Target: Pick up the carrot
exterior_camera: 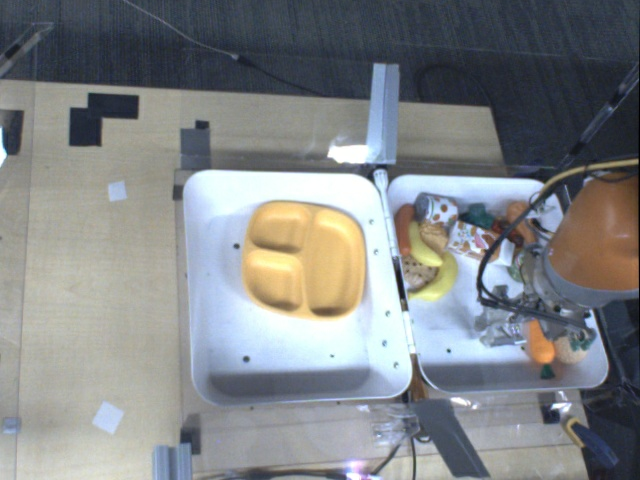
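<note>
While the hand, its opening impossible to tell, is hovering beside the carrot, it is risking a miss against the right bin wall.

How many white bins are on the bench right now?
2. The left bin holds a yellow divided plate; the right bin holds the pile of toy food, with the carrot near its front right corner by the gripper.

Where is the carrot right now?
The carrot lies in the right bin, near its front right corner, just under the gripper and away from the banana.
</note>
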